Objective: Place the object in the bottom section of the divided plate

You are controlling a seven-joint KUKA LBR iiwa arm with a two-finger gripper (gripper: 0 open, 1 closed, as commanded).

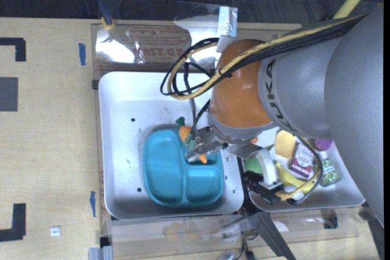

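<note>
The gripper (198, 146) hangs over the blue divided plate (167, 167), pinching a small orange-green object (183, 131); release into the bottom section remains.

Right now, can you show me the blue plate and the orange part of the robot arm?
blue plate (163, 170): camera view, on its big left section.
orange band (239, 91): camera view, on its rounded middle.

The divided plate (177, 170) looks like smooth teal plastic with a soft sheen. The left bin (119, 131) is glossy white (scuffed). The bench (46, 131) looks like pale matt wood.
</note>
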